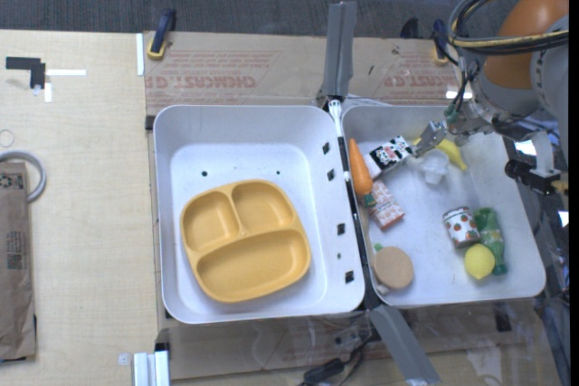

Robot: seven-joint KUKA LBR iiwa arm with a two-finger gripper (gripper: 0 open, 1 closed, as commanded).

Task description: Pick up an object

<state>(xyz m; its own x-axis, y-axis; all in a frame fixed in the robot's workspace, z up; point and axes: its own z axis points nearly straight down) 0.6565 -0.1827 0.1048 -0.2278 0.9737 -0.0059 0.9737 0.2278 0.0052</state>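
Reaching into the right bin (pixel 534 280), the gripper (pixel 432 140) hangs just beside a banana (pixel 450 153). Its jaws sit apart, the banana just right of them and outside their gap. A small black-and-white carton (pixel 391 153) lies left of the banana.

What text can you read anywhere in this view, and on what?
"CHEMCOT", printed in red and upside down on the cardboard sheet behind the left bin; it repeats behind the right bin.
Brown paper bag: print too small to read.
Small red carton and can: labels blurred.
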